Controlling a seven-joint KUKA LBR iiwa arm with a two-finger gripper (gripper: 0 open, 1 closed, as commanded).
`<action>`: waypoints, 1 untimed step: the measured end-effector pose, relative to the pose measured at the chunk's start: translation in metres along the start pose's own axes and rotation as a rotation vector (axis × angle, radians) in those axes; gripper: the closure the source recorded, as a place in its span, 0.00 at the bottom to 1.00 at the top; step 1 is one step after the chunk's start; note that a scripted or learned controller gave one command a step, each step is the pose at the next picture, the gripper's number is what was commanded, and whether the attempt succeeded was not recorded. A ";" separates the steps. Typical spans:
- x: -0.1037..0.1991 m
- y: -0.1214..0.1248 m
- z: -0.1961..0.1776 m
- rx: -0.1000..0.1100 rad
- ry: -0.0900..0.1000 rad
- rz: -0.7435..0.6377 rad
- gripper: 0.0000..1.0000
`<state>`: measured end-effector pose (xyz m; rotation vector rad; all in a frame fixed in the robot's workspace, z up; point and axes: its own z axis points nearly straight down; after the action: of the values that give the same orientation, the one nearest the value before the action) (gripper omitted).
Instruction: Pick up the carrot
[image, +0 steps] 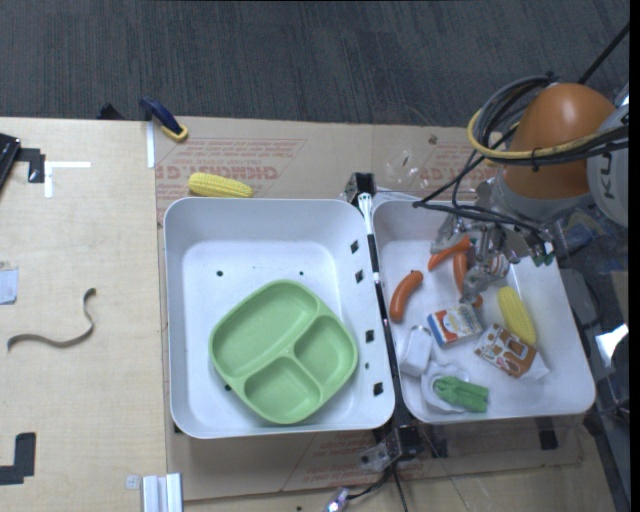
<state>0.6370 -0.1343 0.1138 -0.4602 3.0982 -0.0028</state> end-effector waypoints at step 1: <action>-0.009 -0.051 0.020 0.001 0.001 0.335 0.00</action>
<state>0.6609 -0.1805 0.0942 0.0621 3.1321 -0.0026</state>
